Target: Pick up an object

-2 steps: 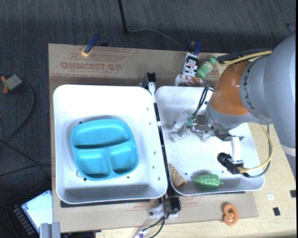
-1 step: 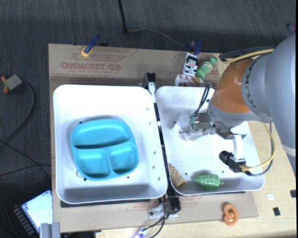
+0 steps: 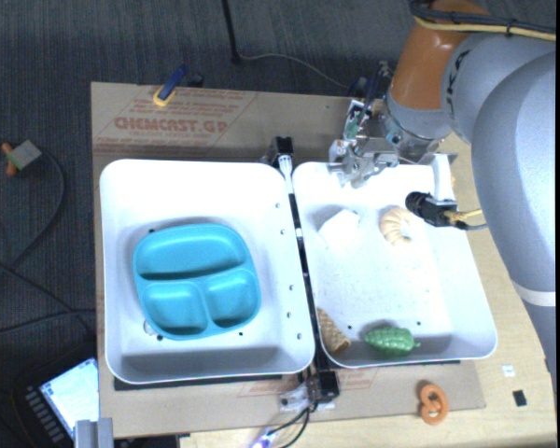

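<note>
Grey arm reaches in from right, over right bin. Blue divided tray fills left bin. Gripper at right bin's far edge; finger state cannot be told, nothing seen held. Green object near front wall; beige shell-like piece mid-bin; white lump beside it.

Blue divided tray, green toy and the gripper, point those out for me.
Blue divided tray (image 3: 198,280): camera view, centre ridge between its compartments.
Green toy (image 3: 389,340): camera view, middle of its body.
Gripper (image 3: 357,174): camera view, at the fingertips.
</note>
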Tool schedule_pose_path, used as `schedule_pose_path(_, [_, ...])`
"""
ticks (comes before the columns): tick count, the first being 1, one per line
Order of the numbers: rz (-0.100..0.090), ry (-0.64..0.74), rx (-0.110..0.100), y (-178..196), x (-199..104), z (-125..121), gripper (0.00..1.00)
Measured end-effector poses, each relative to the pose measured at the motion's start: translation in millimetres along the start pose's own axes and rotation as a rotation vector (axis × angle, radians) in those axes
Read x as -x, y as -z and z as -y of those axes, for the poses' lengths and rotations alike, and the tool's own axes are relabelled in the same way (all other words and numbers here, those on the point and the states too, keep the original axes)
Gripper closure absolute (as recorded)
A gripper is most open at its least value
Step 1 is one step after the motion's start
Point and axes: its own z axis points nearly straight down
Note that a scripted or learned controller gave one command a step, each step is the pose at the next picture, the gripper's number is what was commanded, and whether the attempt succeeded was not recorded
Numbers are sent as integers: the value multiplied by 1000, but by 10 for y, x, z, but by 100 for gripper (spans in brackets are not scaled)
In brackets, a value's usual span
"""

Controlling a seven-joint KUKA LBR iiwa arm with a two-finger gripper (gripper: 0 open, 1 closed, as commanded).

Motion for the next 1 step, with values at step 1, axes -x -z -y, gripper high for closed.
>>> schedule_pose_path(1, [-3,1,-4,406,-1175,576,100])
